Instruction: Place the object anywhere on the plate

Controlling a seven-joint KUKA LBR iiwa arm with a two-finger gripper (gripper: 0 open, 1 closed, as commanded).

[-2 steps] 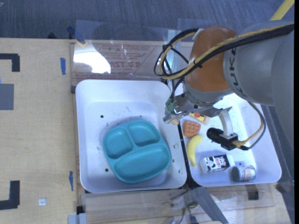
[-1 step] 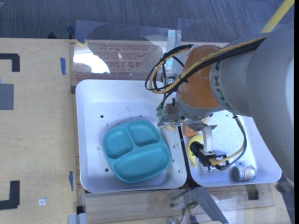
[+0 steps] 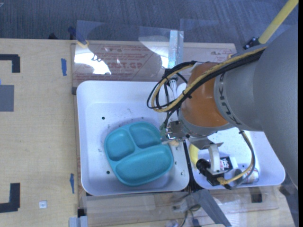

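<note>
The tabletop (image 3: 38, 126) at the far left is bare wood and carries both bins. The left bin (image 3: 90, 103) holds the plate (image 3: 137, 157), a teal three-compartment dish lying flat towards the bin's near right corner. All three of its compartments look bare.

The hand (image 3: 171, 135) hangs at the plate's right rim, over the upper right compartment. In my judgement this position suits a release onto the plate. Whether the hand is apart or together cannot be told, because the wrist covers it from above. The object cannot be located, and it may be hidden beneath the wrist.

The arm (image 3: 246, 93) reaches across the right bin (image 3: 272, 160) and hides much of it.
</note>
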